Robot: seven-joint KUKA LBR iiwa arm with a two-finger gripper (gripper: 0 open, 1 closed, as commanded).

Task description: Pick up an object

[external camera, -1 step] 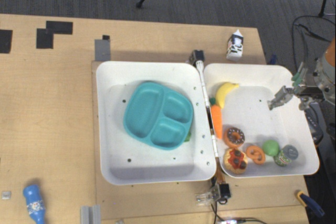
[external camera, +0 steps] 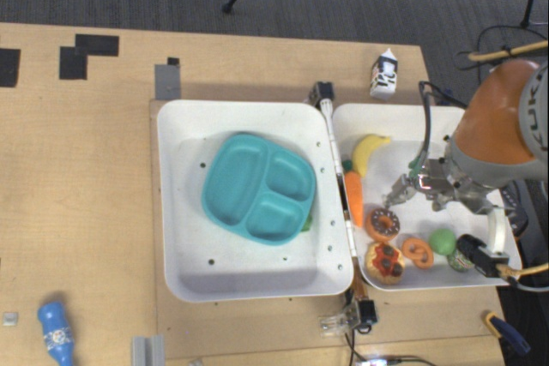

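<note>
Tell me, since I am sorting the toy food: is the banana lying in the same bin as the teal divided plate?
No. The banana lies in the right bin, while the teal divided plate sits in the left bin.

The arm [external camera: 506, 120] is grey with a broad, rounded orange band above the wrist. Its gripper [external camera: 401, 193] is bare silvery metal, with a small red glint and dark cables nearby.

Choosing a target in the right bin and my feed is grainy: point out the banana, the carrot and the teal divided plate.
banana [external camera: 370, 152], camera view, middle of its yellow curve.
carrot [external camera: 352, 199], camera view, middle of its orange body.
teal divided plate [external camera: 232, 184], camera view, floor of its largest compartment.
</note>
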